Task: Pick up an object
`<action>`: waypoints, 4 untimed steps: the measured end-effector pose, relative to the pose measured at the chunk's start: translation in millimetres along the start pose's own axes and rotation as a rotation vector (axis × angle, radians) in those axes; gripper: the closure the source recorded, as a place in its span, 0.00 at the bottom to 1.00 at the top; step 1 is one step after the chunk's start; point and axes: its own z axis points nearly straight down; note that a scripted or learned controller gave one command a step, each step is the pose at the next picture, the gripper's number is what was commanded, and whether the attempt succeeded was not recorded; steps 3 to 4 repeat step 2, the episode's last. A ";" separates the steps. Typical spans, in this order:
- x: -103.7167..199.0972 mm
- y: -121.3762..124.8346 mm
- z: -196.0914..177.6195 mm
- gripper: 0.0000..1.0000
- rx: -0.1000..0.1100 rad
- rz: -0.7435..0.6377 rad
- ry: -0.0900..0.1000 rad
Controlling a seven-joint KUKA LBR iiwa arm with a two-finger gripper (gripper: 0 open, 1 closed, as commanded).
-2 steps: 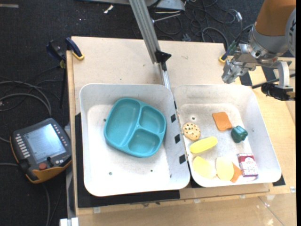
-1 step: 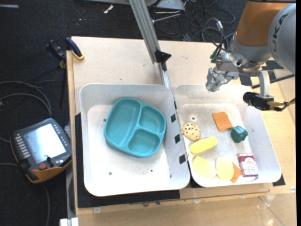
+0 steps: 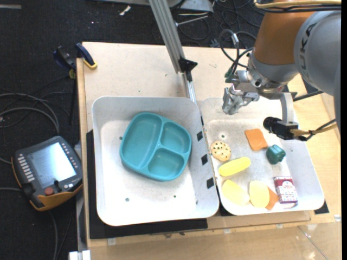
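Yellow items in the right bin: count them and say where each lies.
3. A long yellow piece lies beside the cookie; a pale yellow piece sits near the front edge; a third yellow piece lies right of it, partly covering something orange.

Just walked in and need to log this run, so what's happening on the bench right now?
A grey KUKA arm reaches in from the right, its gripper poised over the far edge of the right bin with nothing between its fingers. That bin holds a cookie, an orange slab, a green block, yellow pieces and a small red box. The left bin holds a teal divided plate.
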 end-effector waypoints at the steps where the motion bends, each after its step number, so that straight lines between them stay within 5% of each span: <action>1: 55.5 -14.4 14.9 1.00 0.000 -0.001 0.000; 2: 112.1 -28.9 26.7 1.00 0.000 -0.001 0.000; 4: 112.1 -28.9 26.7 1.00 0.000 -0.001 0.000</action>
